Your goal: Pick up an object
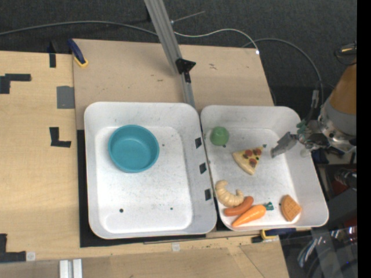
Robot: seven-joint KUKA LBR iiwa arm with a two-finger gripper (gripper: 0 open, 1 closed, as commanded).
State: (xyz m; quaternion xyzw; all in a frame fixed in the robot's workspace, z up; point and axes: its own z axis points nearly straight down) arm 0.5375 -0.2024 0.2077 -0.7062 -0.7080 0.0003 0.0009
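Camera view: carrot (250,215) lies near-horizontal, tip left.

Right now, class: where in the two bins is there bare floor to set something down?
Left bin: free below and right of the blue bowl. Right bin: free between pizza slice and waffle; crowded around croissant, sausage, carrot.

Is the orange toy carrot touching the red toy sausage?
Touching. In the camera view, the orange toy carrot lies pressed along the red toy sausage, no white bin floor between.

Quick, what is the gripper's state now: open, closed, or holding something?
Gripper: cannot be told; it sits above the right bin, near the pizza slice.
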